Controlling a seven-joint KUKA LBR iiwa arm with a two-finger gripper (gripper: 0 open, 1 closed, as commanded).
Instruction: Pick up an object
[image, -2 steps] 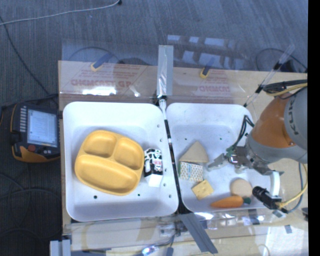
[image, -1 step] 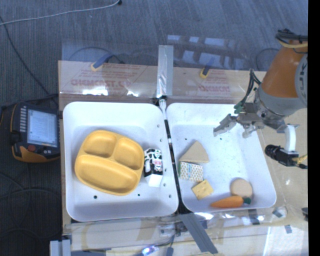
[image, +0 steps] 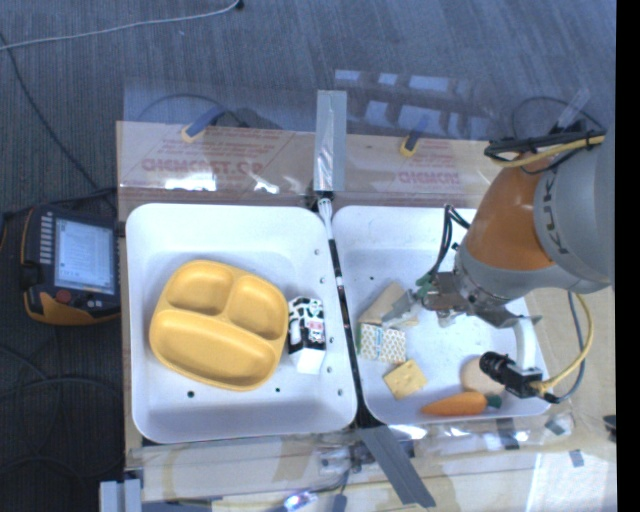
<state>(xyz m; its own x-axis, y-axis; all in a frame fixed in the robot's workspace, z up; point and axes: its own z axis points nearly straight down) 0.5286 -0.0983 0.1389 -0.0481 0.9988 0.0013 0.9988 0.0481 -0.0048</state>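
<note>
The gripper (image: 432, 296) hangs low in the right bin (image: 400, 225), right of the frame's centre; whether it is open or closed cannot be told from here. The nearest object, a tan wedge-shaped piece (image: 385, 301), lies just to its left, its long axis slanting from lower left to upper right. A patterned cracker (image: 383, 343) sits just below that.

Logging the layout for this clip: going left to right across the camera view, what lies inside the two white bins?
Yellow plastic divided plate → small black-and-white cow-patterned cup → pale speckled square cracker → yellow square cracker → orange toy carrot.
</note>
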